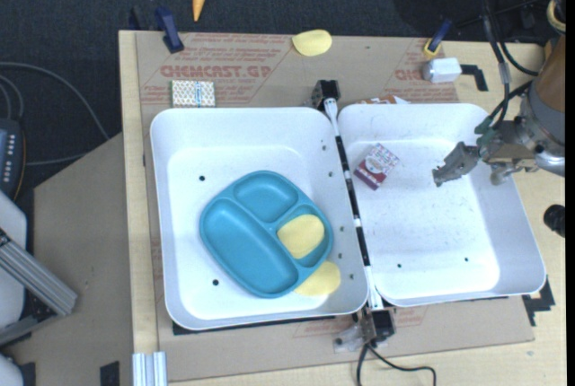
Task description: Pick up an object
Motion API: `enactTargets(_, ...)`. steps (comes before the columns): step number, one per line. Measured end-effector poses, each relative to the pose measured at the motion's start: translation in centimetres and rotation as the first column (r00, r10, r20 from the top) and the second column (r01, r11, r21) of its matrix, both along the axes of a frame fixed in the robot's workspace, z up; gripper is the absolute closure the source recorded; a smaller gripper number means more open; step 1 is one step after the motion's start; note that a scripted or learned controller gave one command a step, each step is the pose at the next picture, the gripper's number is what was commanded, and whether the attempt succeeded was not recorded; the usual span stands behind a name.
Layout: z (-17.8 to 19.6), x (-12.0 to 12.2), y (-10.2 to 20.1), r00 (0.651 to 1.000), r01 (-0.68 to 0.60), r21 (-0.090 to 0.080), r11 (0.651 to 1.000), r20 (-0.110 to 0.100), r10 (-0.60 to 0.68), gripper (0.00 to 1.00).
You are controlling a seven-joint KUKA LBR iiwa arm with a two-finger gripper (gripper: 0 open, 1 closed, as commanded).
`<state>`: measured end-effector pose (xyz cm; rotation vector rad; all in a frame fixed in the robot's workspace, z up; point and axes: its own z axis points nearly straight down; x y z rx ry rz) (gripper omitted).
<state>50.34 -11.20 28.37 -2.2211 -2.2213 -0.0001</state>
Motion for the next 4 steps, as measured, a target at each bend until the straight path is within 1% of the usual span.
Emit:
enactTargets(1,-15.1,-0.1,-0.8,1.0,0.001,0.001,1.0,-0.003,-0.001,0.0)
enactTargets(2,-18.7,5.8,0.0,1.0,0.0,0.0,1.0,0.001,0.0,0.0)
enactTargets(3,-20.0,13.8,-1.8,0.999,-0.006,0.009,1.0,-0.034,0.006,0.0)
enactTargets(4,-20.4,15.0,-0.1,0.998,-0.002,-0.004,1.0,-0.062,0.002,0.0)
